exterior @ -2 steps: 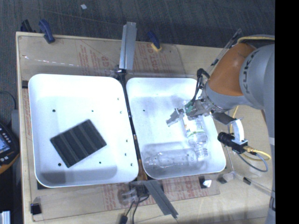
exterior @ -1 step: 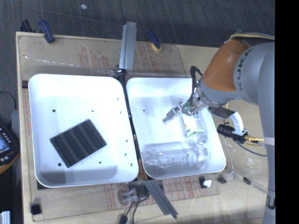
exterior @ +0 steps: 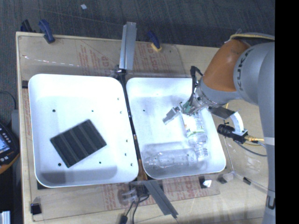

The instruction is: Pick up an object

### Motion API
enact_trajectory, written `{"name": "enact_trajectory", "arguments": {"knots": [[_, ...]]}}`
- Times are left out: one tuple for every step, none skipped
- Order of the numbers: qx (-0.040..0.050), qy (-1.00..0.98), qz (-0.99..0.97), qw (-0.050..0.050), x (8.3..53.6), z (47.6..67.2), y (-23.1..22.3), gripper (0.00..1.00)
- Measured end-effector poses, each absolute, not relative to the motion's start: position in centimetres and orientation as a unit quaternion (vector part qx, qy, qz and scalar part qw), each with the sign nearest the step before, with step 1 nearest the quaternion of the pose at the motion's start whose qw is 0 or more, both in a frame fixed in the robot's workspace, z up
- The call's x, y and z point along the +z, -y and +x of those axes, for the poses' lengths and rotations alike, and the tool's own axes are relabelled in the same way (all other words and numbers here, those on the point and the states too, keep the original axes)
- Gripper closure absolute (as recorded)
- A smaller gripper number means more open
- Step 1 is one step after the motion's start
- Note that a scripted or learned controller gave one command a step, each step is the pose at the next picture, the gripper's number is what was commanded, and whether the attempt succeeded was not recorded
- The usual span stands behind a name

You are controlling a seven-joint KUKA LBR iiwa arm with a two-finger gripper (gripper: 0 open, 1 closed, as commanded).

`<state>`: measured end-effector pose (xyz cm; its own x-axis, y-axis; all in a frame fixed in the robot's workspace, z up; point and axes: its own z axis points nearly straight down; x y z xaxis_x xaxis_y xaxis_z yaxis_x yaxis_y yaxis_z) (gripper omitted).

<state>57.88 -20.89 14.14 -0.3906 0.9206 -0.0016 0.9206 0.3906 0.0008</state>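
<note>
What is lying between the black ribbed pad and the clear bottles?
In the camera view, bare white floor of both bins and their meeting rims separate the black ribbed pad from the clear bottles.

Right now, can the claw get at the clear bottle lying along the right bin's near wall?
Probably yes. The claw hangs over the right bin, and the clear bottle lies uncovered, though its neck touches a second bottle.

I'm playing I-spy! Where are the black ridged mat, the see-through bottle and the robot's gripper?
Black ridged mat (exterior: 78, 142): camera view, middle of its ridged top.
See-through bottle (exterior: 170, 159): camera view, middle of its body.
Gripper (exterior: 174, 115): camera view, between its fingertips.
</note>
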Motion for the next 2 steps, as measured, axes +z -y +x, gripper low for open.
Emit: {"name": "enact_trajectory", "arguments": {"knots": [[-0.0003,-0.820,0.573,-0.001,16.45,55.84,20.99,0.00],[-0.0004,-0.820,0.573,-0.001,16.44,55.83,21.01,0.00]]}}
